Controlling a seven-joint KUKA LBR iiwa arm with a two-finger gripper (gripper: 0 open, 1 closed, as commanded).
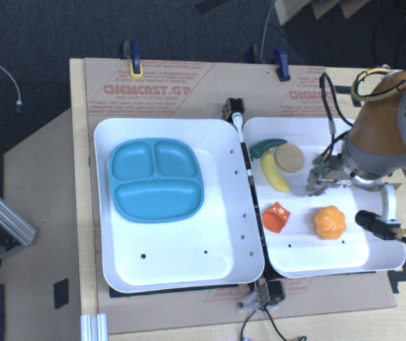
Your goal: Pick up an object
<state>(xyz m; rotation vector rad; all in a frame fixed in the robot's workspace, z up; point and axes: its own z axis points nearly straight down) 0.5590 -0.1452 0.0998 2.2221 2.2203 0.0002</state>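
Observation:
In the right bin (316,261) lie a yellow banana (275,172), a tan round disc (289,158) with a dark green piece (263,147) beside it, a red-orange block (276,217) and an orange round fruit (329,222). My gripper (319,179) hangs low over the right bin, just right of the banana and the disc and above the orange fruit. Nothing shows between its fingers. The arm's orange band (380,123) rises behind it.
A blue divided plate (157,178) lies in the left bin (174,261). A black divider strip (245,169) runs between the two bins. Cables (384,226) trail along the right bin's right side. Blue clamps (135,57) hold the bench's far edge.

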